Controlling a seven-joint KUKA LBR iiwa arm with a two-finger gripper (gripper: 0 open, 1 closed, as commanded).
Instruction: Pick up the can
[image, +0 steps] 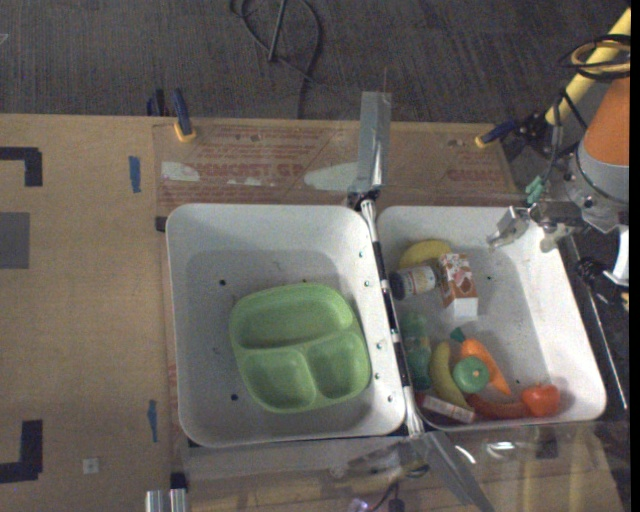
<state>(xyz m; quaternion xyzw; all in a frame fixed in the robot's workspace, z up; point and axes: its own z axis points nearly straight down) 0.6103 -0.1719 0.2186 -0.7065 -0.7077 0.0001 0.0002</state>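
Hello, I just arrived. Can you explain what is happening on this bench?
A grey robot arm reaches in from the right, and its claw hangs over the top right corner of the right bin, holding nothing. It is meant to pick up a can. Toy food lies piled along that bin's left side and bottom, untouched; I cannot tell which item is the can. The left bin holds a green divided plate.

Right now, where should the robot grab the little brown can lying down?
Its round middle, from straight above. The can lies on its side, one end near the bin wall, the other by a carton, so both ends look crowded.
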